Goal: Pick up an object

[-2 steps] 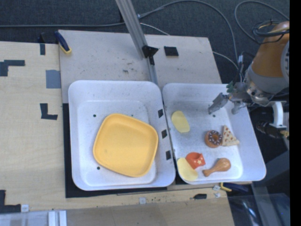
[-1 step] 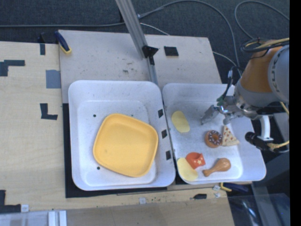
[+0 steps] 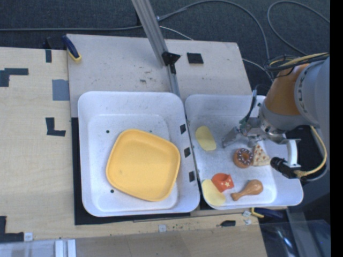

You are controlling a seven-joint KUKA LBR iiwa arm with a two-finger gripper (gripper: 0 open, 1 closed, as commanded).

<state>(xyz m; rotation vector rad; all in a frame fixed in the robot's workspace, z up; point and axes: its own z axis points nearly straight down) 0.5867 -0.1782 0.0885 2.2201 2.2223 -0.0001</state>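
We see the pincer (image 3: 242, 137) low in the right bin (image 3: 214, 111), its fingers apart and holding nothing. The donut (image 3: 243, 158) lies just below it, touching the pizza slice (image 3: 261, 155). Nearer the front edge lie the red piece (image 3: 223, 182), the drumstick (image 3: 247, 189) and a yellow piece (image 3: 213, 193); another yellow piece (image 3: 205, 138) lies left. The left bin (image 3: 91, 111) holds a yellow plate (image 3: 143, 165).
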